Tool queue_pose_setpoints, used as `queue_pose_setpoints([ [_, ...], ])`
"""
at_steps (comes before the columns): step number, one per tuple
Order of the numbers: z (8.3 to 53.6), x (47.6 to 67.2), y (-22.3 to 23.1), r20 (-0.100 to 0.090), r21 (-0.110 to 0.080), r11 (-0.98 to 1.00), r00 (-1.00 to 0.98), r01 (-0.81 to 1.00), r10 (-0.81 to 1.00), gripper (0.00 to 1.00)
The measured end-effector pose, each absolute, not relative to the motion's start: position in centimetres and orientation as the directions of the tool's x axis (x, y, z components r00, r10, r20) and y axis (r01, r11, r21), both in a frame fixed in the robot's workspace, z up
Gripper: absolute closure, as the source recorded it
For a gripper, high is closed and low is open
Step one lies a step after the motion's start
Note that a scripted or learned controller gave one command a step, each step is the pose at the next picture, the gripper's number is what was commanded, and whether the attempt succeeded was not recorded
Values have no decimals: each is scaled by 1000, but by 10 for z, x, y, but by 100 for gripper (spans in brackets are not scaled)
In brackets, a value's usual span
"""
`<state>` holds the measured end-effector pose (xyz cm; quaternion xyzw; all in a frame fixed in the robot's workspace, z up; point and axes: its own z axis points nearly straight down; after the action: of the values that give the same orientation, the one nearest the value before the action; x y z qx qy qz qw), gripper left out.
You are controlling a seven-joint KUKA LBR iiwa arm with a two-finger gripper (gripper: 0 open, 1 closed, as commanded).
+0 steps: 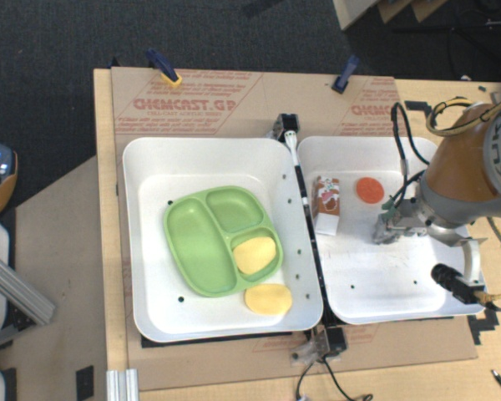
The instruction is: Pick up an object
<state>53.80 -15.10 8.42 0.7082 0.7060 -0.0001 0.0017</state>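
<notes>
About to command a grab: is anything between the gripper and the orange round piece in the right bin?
Nothing visible. The gripper sits over bare floor of the right bin, just below the orange round piece; the small packet lies off to the side.

Bright, even overhead light (soft shadows, slight blur)

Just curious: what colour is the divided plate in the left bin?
Light green divided plate, seen clearly in the camera view.

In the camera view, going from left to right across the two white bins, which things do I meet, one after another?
Green divided plastic tray → pale yellow round piece lying in the tray's small compartment → small red-and-white packet → flat orange-red disc → gripper of the grey arm.
</notes>
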Motion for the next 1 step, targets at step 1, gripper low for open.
queue_pose_setpoints([
  [1, 85, 569, -214, -5, 4, -3, 3, 1000, 1000, 100],
])
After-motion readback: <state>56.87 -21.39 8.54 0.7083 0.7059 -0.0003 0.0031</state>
